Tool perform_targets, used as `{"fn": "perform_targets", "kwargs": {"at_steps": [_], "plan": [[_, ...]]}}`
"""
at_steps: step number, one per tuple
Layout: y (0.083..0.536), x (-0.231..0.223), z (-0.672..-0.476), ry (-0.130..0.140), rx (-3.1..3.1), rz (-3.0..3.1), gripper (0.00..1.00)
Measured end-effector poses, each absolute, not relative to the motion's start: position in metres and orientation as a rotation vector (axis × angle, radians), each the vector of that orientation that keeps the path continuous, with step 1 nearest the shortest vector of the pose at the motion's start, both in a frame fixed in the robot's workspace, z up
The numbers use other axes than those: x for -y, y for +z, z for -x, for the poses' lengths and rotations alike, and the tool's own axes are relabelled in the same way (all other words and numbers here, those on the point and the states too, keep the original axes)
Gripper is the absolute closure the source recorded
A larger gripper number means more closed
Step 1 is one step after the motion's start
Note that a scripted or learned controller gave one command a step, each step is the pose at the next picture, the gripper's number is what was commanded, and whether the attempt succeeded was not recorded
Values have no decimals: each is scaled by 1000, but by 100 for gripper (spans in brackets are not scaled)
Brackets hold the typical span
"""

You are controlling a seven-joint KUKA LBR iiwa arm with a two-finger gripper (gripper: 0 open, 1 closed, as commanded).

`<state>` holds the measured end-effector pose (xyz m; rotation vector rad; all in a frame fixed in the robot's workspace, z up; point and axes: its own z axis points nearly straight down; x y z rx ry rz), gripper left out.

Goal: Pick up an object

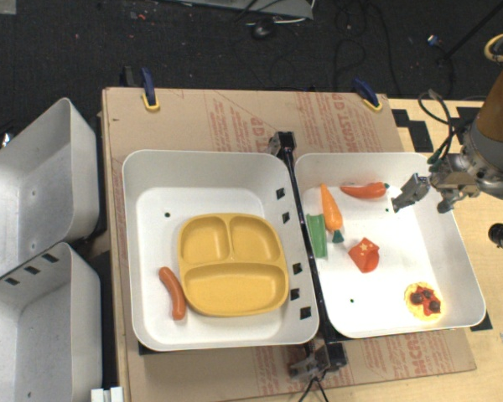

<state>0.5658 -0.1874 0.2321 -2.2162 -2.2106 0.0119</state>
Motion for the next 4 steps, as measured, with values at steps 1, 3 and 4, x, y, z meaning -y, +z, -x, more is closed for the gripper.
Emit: {"fn": "perform_targets", "kwargs": {"at_steps": [1, 3, 4], "plan": [[239, 187, -569, 1, 2222, 2221, 0], [119, 178, -571, 4, 2221, 2215, 0], [91, 177, -571, 3, 2219, 2219, 0]]}}
